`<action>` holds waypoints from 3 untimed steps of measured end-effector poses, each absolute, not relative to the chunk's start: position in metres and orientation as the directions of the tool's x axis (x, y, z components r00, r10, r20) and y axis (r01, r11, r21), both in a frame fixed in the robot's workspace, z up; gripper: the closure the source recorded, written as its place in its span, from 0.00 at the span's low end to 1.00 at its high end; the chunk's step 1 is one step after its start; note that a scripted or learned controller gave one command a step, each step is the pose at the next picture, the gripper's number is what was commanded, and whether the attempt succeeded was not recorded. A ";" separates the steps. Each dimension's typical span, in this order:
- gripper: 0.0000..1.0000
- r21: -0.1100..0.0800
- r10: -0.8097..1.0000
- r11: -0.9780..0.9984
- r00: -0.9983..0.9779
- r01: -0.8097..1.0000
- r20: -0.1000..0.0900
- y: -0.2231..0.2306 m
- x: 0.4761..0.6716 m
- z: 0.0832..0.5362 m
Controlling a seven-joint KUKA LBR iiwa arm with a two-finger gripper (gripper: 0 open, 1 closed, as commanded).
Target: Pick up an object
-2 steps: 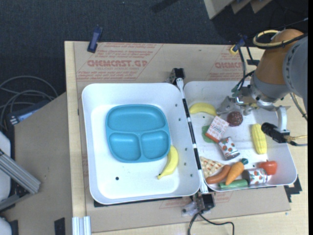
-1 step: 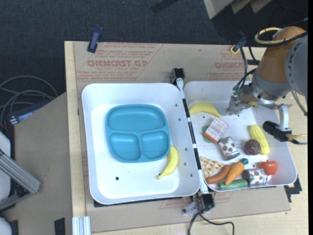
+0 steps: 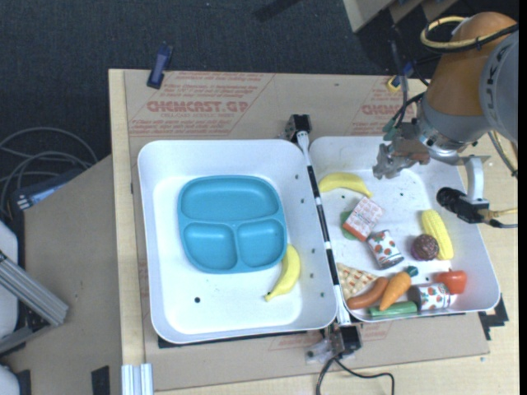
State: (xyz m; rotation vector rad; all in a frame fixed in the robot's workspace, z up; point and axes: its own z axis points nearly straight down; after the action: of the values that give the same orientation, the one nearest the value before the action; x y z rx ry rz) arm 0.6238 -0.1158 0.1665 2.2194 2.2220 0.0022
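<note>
My gripper (image 3: 387, 164) hangs over the back of the right bin (image 3: 473, 266), just right of a yellow banana (image 3: 344, 184) lying near the divider. Nothing shows between its fingers. Below it in the same bin lie a red-and-white carton (image 3: 362, 218), a small can (image 3: 384, 248), a brown round piece (image 3: 425, 247), a corn cob (image 3: 436, 233), a waffle (image 3: 352, 280), a sausage (image 3: 367, 295), a carrot (image 3: 394, 287), a green piece (image 3: 394, 309) and a red-capped bottle (image 3: 440, 293). The left bin (image 3: 160, 237) holds a blue divided plate (image 3: 230, 222) and a second banana (image 3: 285, 273).
The bins sit on a cardboard sheet (image 3: 206, 105) atop the bench. A black clip (image 3: 298, 127) sits at the back between the bins and a blue clip (image 3: 159, 67) at the cardboard's back left corner. Cables (image 3: 41, 171) lie on the floor at left.
</note>
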 end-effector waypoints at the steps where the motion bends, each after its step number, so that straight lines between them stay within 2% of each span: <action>1: 0.00 0.001 1.000 0.001 -0.001 1.000 0.000 -0.116 0.623 0.166; 2: 0.00 -0.002 1.000 0.000 0.000 1.000 0.001 -0.093 0.591 0.104; 3: 0.00 -0.002 1.000 -0.001 0.001 1.000 0.001 -0.093 0.526 0.084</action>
State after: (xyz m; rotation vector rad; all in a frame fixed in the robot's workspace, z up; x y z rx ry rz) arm 0.5260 -0.0935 0.0841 2.2240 2.2215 -0.0016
